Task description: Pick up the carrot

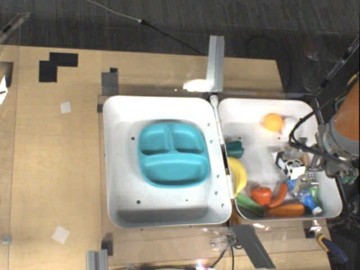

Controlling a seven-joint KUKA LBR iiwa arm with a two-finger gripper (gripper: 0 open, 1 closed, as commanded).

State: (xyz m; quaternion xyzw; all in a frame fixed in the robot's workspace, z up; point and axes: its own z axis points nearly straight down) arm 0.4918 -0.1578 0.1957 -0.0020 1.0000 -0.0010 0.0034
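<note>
Right bin (247,114) — carrot (287,210) at near wall, just below gripper (297,173); grip state unclear.

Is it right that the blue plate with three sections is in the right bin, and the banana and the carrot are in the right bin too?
Not quite. The camera view shows the blue plate lying in the left bin, not the right one. The rest is right: the banana and the carrot are both in the right bin, near its front edge.
</note>
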